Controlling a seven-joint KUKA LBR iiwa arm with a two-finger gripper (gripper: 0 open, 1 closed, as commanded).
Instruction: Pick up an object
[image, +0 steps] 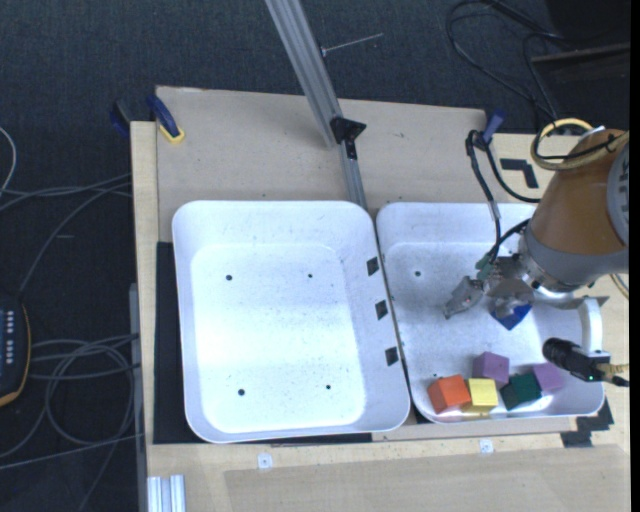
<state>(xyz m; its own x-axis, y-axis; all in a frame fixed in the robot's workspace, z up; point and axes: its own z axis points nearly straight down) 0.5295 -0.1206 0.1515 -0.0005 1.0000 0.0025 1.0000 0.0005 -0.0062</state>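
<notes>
The claw (470, 297) hangs low over the right bin (420, 250), its grip too murky to tell, a blue block (513, 316) just beside it and more blocks (495, 388) huddled nearer the front wall.

this looks like a robotics lab, not a home. my table (300, 130) is a bare plywood board with blue clamps (165, 118) at its 10 and 2 o'clock corners. loose cables (60, 350) trail over dark carpet (80, 60) at 9 o'clock. a metal rail (315, 75) slants in from 12 o'clock, and two white bins (270, 320) sit side by side.
</notes>
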